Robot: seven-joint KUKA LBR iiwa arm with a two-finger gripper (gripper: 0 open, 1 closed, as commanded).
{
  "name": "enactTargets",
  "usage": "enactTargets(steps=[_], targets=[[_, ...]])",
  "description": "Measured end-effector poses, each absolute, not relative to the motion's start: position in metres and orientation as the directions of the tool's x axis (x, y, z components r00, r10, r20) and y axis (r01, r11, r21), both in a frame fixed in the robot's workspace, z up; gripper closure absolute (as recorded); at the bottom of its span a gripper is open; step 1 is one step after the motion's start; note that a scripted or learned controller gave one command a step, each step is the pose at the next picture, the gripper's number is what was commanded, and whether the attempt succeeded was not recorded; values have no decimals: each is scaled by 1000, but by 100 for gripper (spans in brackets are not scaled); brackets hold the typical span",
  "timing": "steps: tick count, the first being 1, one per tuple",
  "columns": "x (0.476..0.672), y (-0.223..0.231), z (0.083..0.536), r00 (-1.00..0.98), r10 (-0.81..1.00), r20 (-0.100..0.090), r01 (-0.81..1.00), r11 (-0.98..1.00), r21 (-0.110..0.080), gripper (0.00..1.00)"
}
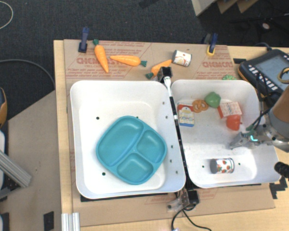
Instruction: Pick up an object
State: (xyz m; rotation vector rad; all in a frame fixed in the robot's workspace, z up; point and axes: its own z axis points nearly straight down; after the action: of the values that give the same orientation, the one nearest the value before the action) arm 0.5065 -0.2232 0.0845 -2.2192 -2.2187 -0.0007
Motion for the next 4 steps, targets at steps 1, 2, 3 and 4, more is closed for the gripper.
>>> enactTargets(steps=[1, 2, 3, 4], targets=[[569, -215, 83, -8, 1000, 15, 1000, 8, -5, 0], [569, -220, 95, -6, 1000, 3, 1000, 6, 1, 100], [505, -225, 113, 3, 1000, 1, 1000, -3, -5, 100], [508, -224, 112, 1, 1000, 1, 1000, -1, -1, 0]])
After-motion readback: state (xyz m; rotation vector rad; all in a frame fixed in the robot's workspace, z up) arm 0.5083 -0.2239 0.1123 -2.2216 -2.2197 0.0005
